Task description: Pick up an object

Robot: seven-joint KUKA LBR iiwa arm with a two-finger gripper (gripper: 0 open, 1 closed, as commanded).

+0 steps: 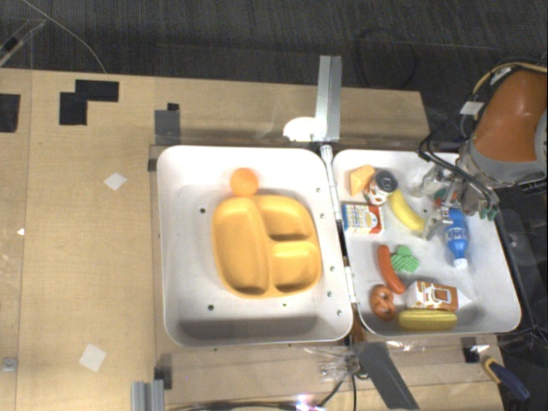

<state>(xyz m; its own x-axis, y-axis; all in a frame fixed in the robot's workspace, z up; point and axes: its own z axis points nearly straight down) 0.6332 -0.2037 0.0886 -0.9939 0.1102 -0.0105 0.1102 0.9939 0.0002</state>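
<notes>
Gripper (445,202) blurred above blue bottle (457,238); jaw state unreadable; arm cut off rightward.

Gripper (438,205): over the right bin (505,268), near its upper right part.
Just below the fingers: blue bottle (457,237), blocking a straight drop.
Left of the fingers: banana (406,211) close by; beyond it a milk carton (360,218) and cheese wedge (360,179).
Below-left of the fingers: sausage (389,268) and green piece (405,259) crowd the middle.
Far below: a yellow item (427,319), a small carton (431,296) and a reddish fruit (384,301) line the near wall.
Free room: bare floor right of the bottle, toward the bin's right wall.
Far left of the fingers: yellow tray (265,245) fills the left bin (184,255); open floor rings it.
</notes>
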